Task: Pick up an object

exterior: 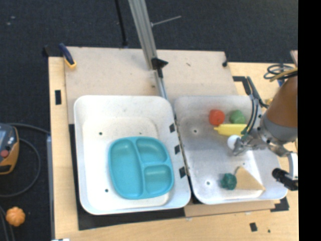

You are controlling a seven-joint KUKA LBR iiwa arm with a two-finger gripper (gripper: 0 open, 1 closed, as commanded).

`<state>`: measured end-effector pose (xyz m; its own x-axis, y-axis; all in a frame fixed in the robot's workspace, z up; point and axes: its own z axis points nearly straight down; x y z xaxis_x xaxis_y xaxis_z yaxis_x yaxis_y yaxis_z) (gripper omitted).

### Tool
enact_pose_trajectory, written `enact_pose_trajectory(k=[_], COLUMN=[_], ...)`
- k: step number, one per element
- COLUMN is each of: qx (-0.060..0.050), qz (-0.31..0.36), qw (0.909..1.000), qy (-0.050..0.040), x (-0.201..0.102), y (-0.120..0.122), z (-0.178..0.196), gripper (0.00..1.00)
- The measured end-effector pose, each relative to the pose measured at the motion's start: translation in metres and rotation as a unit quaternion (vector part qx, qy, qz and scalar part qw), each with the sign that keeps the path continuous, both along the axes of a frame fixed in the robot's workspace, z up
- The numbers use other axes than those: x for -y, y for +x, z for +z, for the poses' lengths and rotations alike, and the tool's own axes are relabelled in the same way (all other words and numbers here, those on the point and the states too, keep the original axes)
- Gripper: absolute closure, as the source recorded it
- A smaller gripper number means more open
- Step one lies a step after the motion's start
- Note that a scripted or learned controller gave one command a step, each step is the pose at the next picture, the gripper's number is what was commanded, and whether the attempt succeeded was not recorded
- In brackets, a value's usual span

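Lower the gripper [239, 145] (finger state impossible to tell) squarely beside the yellow banana-like toy [229, 129] before closing.

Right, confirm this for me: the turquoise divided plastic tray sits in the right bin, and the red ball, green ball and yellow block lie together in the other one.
Not quite. The camera view shows the turquoise divided plastic tray in the left white bin, not the right. The small red ball, green ball and yellow block lie together in the right white bin, near the gripper.
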<state>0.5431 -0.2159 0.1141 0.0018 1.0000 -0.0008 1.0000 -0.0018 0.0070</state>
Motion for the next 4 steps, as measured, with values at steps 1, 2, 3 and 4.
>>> enact_pose_trajectory(k=[1,2,3,4], qx=[0.001,0.001,-0.001,-0.003], qz=[0.003,0.003,0.005,0.005], qw=[1.0,1.0,1.0,1.0], qy=[-0.0013,-0.0016,0.0004,0.0004], x=[-0.002,-0.001,-0.051,-0.109], y=[0.007,0.009,0.023,0.026], z=[0.063,0.118,0.13,0.124], gripper=[1.0,1.0,1.0,1.0])
